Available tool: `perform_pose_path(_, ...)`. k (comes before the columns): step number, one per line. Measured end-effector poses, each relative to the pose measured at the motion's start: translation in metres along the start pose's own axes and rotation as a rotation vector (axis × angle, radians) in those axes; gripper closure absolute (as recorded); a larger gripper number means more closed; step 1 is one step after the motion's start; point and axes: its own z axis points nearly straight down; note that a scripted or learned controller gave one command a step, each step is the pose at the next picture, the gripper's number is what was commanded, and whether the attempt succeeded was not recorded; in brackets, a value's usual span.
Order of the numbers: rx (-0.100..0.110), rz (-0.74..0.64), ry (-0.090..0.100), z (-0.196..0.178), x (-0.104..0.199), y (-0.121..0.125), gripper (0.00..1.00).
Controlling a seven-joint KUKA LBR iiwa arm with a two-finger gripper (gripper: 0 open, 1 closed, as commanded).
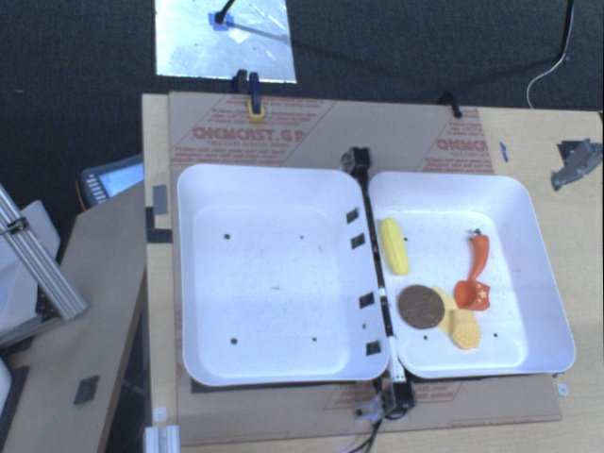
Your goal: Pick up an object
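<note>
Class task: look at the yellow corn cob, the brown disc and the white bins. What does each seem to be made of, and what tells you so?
Corn cob: probably moulded plastic; even yellow, soft sheen. Brown disc: matte and flat, perhaps a plastic or rubber toy cookie; too small to tell. White bins: likely thin formed plastic, with smooth, rounded corners and a slight gloss.

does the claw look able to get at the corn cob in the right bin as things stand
Probably yes. The corn cob lies alone near the right bin's left wall, clear of the brown disc, open from above; the claw sits off the bin's right.
</note>
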Motion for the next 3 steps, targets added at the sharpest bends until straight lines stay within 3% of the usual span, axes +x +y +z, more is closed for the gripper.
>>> perform_pose_path(1,-0.002,-0.003,0.000,-0.053,0.018,-0.072,0.00)
perform_pose_path(2,0.004,0.000,0.000,-0.004,-0.001,-0.069,0.00)
perform_pose_path(3,0.014,-0.001,0.005,0.210,0.002,-0.072,0.00)
